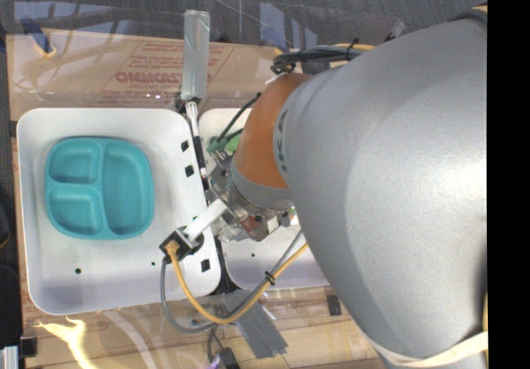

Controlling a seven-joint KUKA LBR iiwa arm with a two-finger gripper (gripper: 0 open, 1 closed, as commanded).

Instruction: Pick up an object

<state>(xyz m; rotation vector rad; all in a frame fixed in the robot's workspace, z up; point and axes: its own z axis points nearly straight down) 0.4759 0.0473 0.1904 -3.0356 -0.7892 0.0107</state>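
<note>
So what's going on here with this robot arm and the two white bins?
A grey robot arm with an orange band reaches in over the right-hand shallow white bin, its bulk covering most of that bin. The left-hand shallow white bin holds a teal plastic divided plate, lying flat and untouched. The view shows nothing held by the arm, so no pick is evident yet.

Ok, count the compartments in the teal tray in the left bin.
3. The teal tray has two smaller compartments stacked on its left side and one larger compartment on its right. It lies in the left bin. The arm covers most of the right bin.
</note>
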